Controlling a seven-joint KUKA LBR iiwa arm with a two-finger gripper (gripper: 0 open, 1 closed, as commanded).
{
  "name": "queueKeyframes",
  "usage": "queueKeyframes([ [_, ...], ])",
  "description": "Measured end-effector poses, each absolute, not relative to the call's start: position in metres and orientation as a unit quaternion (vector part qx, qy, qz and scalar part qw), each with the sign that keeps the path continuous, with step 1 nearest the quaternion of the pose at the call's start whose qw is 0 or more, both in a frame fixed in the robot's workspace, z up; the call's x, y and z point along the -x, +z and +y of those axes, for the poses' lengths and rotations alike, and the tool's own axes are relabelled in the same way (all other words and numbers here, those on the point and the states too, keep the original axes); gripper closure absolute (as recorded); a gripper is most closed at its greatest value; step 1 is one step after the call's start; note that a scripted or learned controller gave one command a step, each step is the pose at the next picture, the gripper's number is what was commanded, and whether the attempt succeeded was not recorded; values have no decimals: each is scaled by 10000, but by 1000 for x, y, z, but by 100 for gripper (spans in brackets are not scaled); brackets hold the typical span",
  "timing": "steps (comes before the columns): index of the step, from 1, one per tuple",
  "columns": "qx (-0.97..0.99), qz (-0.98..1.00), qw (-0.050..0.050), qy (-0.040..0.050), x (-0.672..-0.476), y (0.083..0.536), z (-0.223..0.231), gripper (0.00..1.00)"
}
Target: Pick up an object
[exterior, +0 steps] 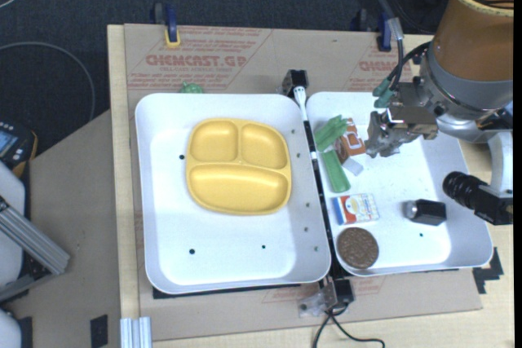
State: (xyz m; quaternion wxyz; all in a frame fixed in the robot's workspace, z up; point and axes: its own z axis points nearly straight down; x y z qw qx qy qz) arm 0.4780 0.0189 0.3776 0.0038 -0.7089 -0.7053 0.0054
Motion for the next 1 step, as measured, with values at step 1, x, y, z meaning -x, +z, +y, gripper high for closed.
queueKeyframes([
  [1,7079,-7063,22,24,-479,343,13,100],
])
